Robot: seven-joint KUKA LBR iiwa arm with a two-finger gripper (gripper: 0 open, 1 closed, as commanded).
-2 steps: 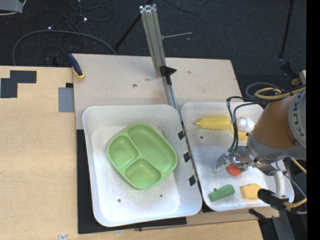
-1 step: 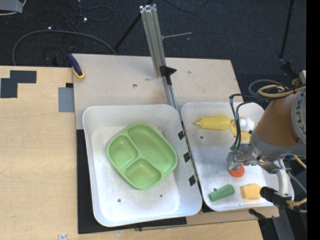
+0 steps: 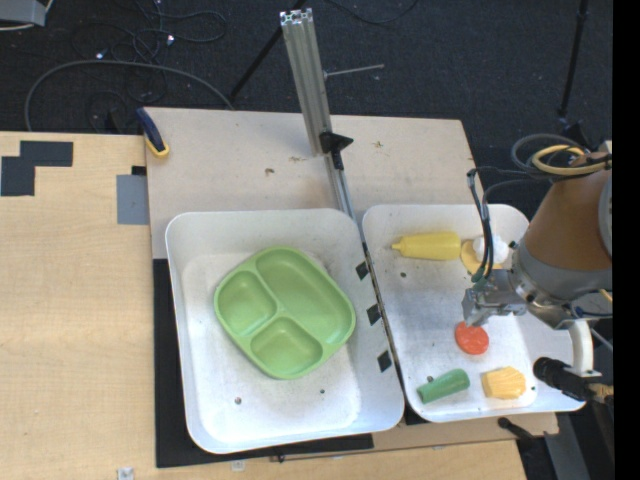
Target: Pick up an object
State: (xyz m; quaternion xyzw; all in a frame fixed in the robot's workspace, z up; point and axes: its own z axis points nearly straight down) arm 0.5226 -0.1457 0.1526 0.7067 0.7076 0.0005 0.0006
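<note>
Gripper (image 3: pixel 478 313) poised above red object (image 3: pixel 473 339) in right bin (image 3: pixel 425 298).

Nearest the bin's front edge lie a green piece (image 3: pixel 443 386) and yellow block (image 3: pixel 503 382); the red object sits just behind. Finger state cannot be determined. Descend vertically, centred on the red object, clear of the far yellow item (image 3: pixel 428 246).

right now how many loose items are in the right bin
4. A yellow bottle lies near the far wall, a red piece sits mid-bin just under the gripper, and a green cylinder and yellow block lie along the near edge. The arm may hide more.
</note>
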